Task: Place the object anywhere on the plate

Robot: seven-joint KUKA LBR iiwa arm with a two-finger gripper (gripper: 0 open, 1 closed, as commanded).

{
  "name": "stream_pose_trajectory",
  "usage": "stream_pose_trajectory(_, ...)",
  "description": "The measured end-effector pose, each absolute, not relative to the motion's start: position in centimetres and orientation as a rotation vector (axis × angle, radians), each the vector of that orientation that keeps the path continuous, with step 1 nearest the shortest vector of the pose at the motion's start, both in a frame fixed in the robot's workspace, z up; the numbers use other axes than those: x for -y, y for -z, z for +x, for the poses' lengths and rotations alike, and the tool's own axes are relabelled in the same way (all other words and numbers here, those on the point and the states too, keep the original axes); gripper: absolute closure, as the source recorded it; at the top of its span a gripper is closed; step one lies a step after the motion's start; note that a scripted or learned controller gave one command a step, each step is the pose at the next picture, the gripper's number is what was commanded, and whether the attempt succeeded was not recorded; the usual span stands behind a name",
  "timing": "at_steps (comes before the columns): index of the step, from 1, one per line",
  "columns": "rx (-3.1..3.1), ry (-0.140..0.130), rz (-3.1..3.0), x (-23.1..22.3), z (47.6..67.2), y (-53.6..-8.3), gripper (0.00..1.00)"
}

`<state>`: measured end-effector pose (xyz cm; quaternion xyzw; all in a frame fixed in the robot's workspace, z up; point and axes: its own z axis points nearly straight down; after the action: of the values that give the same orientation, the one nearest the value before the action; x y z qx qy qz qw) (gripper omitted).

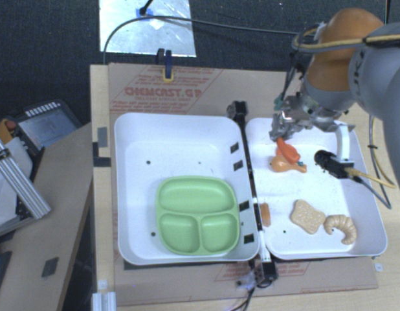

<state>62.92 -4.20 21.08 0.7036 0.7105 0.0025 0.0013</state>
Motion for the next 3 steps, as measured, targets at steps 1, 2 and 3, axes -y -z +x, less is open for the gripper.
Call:
stream_pose_trajectory(1,-2.232,-0.007,2.209,-1.2,64.1,-22.4,1.0)
stream_pose_trajectory(2,-2.231,-0.004,2.211,-5.9,64.5,-21.6,1.0)
stream_pose_trajectory(3,-2.233,-0.008,2.21,-12.2,65.3,-22.2,1.0)
